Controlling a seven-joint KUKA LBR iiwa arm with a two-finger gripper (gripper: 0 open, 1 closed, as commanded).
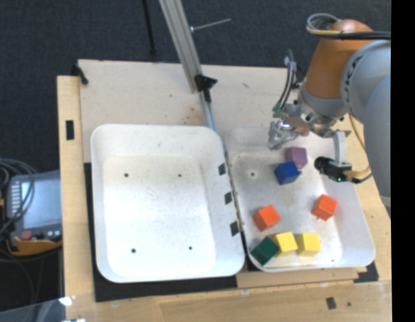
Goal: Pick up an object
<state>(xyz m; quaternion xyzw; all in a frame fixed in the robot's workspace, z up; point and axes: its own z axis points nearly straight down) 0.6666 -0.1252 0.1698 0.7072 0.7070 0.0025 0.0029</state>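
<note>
In the right bin (348, 250) lie several small blocks: a purple one (298, 156), a blue one (287, 172), two orange ones (266, 217) (324, 207), two yellow ones (286, 241) (309, 243) and a green one (265, 250). My gripper (281, 137) hangs over the bin's far edge, just up and left of the purple block. Nothing shows between its fingers.
The left bin (100, 180) stands beside the right one, with black clips along the shared edge. A slanted metal rail (184, 39) rises behind the bins. A black sensor with a green light (336, 170) hangs off the wrist at the right.
</note>
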